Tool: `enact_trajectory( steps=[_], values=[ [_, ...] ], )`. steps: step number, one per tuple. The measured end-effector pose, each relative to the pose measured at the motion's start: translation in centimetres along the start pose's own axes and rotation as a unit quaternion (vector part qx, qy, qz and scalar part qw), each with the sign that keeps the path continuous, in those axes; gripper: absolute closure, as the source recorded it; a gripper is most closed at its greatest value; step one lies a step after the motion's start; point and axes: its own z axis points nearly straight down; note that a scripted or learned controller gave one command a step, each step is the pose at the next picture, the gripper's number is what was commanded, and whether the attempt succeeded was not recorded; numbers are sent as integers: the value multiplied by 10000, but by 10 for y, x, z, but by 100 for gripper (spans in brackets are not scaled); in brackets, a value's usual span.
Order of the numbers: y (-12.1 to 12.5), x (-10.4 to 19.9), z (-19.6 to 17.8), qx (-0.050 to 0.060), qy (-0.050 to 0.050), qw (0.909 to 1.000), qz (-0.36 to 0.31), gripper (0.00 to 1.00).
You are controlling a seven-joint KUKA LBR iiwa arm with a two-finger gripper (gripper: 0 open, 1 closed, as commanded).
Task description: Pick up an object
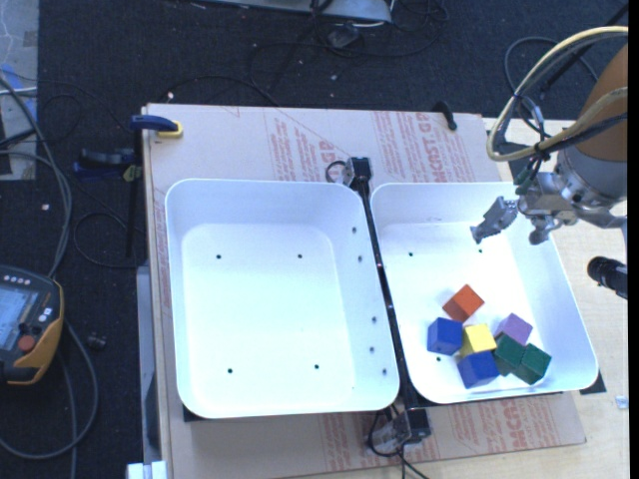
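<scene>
Currently: approach stage | tool (516, 220) hangs over the far part of the right bin (419, 257), fingers spread, pinching nothing | blocks (484, 349) huddle at the bin's near right corner, orange block (463, 302) nearest the tool yet apart from it | done: nothing lifted | left: descend, close, raise one block

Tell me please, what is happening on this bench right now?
A robot arm reaches in from the right, and its gripper hangs over the far part of the right bin with nothing between its fingers. A cluster of small blocks sits in the near part of that bin: orange, two blue, yellow, purple and two green. No block has been picked up yet. The left bin sits beside it.
</scene>
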Motion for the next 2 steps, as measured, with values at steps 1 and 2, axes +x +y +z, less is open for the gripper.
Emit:
enact_trajectory(
  steps=[1, 2],
  values=[
    [0, 0, -10, -2, -1, 10000, -2, 100],
    [0, 0, -10, 0, -1, 10000, -1, 0]
  ],
)
